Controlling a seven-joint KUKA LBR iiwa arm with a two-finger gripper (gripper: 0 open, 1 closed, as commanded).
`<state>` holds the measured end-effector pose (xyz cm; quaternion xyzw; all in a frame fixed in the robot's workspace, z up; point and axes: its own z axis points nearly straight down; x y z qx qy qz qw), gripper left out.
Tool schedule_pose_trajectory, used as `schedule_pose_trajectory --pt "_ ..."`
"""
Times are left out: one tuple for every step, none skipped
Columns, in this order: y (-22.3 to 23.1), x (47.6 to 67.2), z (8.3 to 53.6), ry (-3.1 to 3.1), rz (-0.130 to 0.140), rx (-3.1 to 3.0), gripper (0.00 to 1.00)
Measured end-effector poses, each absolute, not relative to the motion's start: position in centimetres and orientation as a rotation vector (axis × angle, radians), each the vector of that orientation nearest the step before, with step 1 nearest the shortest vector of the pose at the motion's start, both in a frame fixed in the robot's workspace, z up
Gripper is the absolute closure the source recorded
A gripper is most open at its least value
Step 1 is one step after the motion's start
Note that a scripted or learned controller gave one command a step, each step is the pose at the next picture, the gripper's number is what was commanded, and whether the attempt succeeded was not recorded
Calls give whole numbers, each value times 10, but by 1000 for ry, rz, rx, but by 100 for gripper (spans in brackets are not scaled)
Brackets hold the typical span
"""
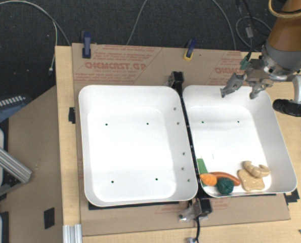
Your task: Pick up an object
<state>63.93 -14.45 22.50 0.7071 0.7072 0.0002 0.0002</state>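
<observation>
My gripper (240, 89) hangs open over the far edge of the right bin (231, 130), its two fingers spread apart with nothing between them. The objects lie at the near end of that bin, well away from the gripper: an orange carrot-like piece (214, 177) with a green strip (202, 165) beside it, a dark teal ball (225, 186), and a tan bread-like piece (253, 177) made of lumpy shapes.
The left bin (132, 143) sits beside the right one, with a black clamp (176, 79) at the far end of the seam between them. Blue and yellow clips (86, 43) hold the cardboard sheet at the back. Cables run over the dark floor behind.
</observation>
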Motion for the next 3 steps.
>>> schedule_pose_trajectory --pt "-137 561 294 2218 6 2219 0" --pt "-115 509 219 2226 -6 2225 0" --pt "-165 497 82 2221 -6 2228 0"
